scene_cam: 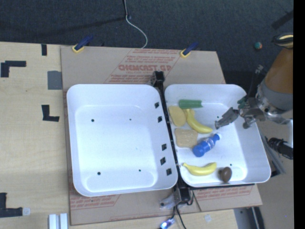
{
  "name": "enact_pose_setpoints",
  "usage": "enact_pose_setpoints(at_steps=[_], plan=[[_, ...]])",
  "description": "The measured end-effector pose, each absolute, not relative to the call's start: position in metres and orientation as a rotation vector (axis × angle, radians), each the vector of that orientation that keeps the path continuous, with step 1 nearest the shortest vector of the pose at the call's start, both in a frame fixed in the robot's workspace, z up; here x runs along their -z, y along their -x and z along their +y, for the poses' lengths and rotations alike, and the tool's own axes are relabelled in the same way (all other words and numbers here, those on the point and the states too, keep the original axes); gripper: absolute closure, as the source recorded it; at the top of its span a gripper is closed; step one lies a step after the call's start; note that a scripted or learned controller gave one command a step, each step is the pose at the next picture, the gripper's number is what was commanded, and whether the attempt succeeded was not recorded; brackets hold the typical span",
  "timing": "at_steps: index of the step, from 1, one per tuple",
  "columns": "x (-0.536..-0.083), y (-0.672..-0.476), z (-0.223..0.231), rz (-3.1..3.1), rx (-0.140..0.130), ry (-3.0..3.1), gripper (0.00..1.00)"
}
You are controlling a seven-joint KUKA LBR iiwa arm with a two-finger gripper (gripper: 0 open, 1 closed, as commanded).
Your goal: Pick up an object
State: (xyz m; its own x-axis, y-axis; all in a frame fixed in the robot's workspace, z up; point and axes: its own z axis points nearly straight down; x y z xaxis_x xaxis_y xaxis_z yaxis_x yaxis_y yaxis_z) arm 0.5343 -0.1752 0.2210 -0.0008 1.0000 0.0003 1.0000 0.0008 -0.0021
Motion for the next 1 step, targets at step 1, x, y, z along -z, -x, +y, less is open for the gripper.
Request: enact_pose_setpoints(at_steps=[1], plan=[[-0.1282,-0.5385,-0.1477,-2.217,-0.008,2.212,0.00]])
